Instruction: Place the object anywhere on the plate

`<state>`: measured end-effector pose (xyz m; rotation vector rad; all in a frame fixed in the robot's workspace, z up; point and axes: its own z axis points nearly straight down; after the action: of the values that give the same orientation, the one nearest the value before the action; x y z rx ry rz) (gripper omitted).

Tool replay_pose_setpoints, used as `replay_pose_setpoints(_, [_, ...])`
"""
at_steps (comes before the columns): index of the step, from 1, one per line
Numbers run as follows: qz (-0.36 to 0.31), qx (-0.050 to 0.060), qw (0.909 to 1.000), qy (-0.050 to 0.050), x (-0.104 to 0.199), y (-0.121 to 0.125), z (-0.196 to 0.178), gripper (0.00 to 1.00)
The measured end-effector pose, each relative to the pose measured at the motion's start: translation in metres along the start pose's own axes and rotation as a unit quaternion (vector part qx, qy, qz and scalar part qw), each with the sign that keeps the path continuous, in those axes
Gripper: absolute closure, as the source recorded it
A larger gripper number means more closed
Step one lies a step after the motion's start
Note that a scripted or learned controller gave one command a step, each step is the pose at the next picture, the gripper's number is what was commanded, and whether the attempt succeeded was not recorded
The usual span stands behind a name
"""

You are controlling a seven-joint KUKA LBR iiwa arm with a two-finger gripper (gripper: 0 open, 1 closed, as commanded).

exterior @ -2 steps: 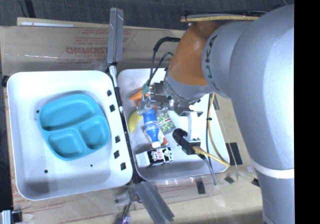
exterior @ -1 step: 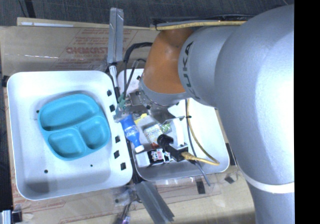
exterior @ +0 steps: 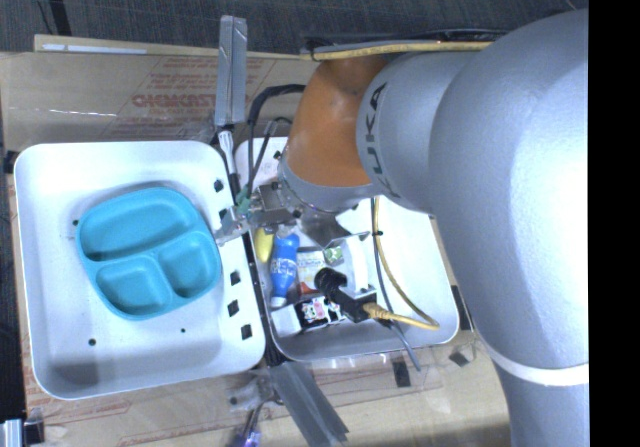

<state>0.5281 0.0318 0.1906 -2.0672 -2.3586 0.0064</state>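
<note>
On the brown bench two white bins stood side by side. The left bin took up the left half of the frame and held a blue plate with three compartments, lying flat towards the bin's upper middle. Just right of the shared walls, in the right bin, a small clutter lay along the near left side: a yellow thing against the wall, a blue bottle touching it on the right, a small white and green item beyond that, and a printed packet lower down. The gripper hung directly over the bottle's upper end; whether it was open or closed I could not tell. The grey arm covered much of that bin from the right.
</note>
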Motion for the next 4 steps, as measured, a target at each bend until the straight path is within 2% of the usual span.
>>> replay_pose_setpoints(1, [0.186,0.001,0.9826,0.0,0.075,-0.044,0.024,0.0])
replay_pose_setpoints(2, [0.246,0.0,0.9693,-0.001,0.161,-0.033,0.097,0.0])
replay_pose_setpoints(3, [0.163,-0.001,0.9867,0.0,0.108,-0.038,0.019,0.0])
replay_pose_setpoints(4, [0.268,0.0,0.9634,-0.001,0.162,-0.032,0.101,0.0])
